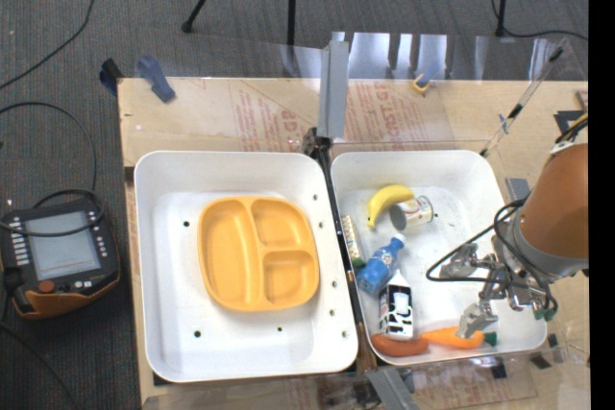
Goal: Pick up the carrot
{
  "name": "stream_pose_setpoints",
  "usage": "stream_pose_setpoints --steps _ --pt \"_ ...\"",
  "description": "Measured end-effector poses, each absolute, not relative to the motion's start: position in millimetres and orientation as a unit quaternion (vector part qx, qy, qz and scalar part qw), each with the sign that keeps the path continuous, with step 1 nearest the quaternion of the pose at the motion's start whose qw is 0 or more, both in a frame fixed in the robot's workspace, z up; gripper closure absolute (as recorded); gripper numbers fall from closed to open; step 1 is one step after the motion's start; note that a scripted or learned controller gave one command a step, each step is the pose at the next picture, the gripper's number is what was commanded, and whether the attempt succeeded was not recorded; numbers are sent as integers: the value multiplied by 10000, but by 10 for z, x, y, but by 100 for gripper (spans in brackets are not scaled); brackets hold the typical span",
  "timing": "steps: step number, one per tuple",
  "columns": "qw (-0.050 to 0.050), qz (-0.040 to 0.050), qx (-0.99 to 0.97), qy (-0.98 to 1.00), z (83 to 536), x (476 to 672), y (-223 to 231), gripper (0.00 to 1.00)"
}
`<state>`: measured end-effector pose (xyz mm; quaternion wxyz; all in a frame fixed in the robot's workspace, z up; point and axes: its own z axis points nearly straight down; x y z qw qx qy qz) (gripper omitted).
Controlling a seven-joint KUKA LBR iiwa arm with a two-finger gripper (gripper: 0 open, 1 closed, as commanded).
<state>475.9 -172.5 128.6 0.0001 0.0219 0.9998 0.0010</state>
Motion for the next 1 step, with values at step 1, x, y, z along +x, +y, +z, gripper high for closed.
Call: stream_pose_setpoints --steps 1 --pt "77 -2 -824 9966 957 4830 -1739 0"
